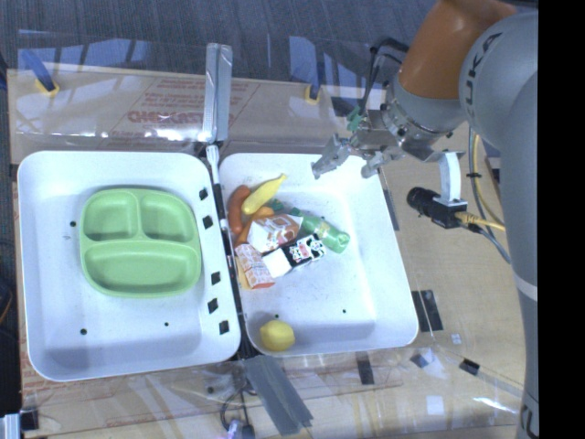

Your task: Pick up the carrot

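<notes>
The carrot (237,210) lies at the right bin's (384,291) left wall under a banana (263,193), well left of and below the gripper (350,161), which hangs spread and empty over the far rim.

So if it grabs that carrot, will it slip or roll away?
The carrot looks smooth, rounded and tapered, so it would probably slide between fingers or roll if nudged. It looks stiff, likely toy plastic and light. Wedged beside the banana against the bin wall, it may be awkward to grip.
</notes>
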Robot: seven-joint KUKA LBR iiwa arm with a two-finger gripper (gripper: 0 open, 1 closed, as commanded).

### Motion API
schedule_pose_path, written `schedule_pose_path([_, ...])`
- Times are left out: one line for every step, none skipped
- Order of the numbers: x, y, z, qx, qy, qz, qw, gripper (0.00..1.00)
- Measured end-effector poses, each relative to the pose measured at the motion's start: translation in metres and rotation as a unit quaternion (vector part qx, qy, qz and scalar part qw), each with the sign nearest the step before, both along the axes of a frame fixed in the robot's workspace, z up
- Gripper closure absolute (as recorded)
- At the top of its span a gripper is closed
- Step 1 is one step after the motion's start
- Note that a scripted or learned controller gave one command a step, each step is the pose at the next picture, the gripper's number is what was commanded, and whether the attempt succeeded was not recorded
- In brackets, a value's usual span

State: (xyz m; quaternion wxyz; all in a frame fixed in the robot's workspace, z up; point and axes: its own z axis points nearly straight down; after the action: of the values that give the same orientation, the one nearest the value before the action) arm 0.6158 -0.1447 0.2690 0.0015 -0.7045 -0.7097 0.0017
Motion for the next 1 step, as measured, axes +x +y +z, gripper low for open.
schedule_pose_path([-0.0971,-0.0163,-0.137,0.0014,0.0,0.106,0.9944,0.0])
